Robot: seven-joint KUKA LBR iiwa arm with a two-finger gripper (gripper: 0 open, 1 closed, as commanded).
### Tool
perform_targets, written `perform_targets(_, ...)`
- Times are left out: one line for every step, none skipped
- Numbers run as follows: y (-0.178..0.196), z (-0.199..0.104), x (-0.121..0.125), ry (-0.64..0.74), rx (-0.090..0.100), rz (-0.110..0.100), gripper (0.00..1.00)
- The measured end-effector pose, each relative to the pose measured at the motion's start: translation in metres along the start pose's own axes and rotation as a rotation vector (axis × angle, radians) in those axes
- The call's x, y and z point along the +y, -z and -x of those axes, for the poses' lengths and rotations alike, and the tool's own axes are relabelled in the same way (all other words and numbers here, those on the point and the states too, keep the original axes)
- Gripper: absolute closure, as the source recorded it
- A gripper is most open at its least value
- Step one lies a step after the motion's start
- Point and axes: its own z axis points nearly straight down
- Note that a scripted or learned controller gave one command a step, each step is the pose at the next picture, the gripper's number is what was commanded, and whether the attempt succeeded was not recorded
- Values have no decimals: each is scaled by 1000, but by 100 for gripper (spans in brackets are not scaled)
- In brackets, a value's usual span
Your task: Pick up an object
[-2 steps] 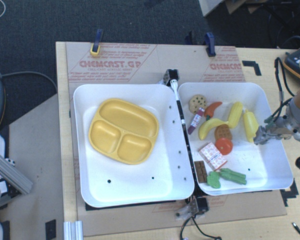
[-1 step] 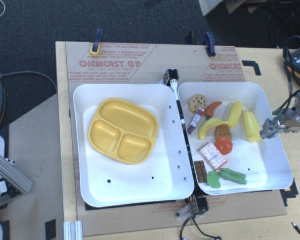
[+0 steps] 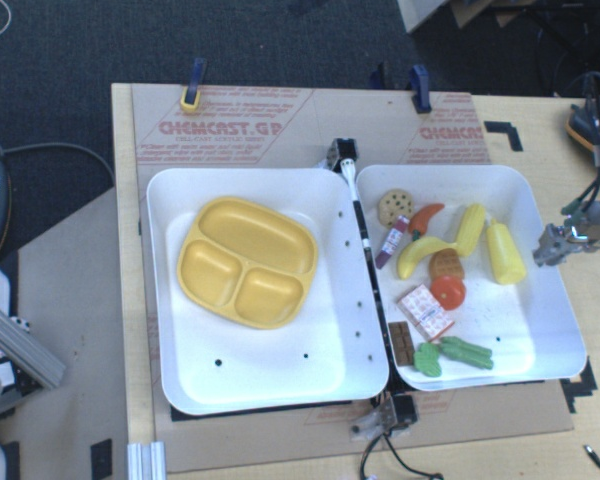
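Observation:
The right bin [image 3: 555, 313] holds several toy foods. Among them are a cookie [image 3: 395, 206], a red chili [image 3: 427, 216], a banana [image 3: 420, 254], a corn cob [image 3: 470, 228], a yellow bottle-like piece [image 3: 505, 253], a tomato [image 3: 448, 291], a red-and-white packet [image 3: 425, 312], a chocolate bar [image 3: 402, 343] and a green vegetable [image 3: 455, 353]. My gripper [image 3: 560, 240] is small and grey at the far right, over the right bin's outer rim, just right of the yellow piece. Nothing shows in it.
The left bin [image 3: 170, 358] carries a yellow divided plate [image 3: 246, 262]. A black-and-white rod [image 3: 356, 208] lies along the seam between the bins. Clamps [image 3: 192, 96] hold the cardboard base at the back. Cables run below the front edge.

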Motion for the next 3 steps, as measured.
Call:
perform_targets(8,-44,40,5,2,-1,100)
perform_targets(14,-83,74,5,3,-1,100)
perform_targets(-6,-116,115,4,2,-2,100)
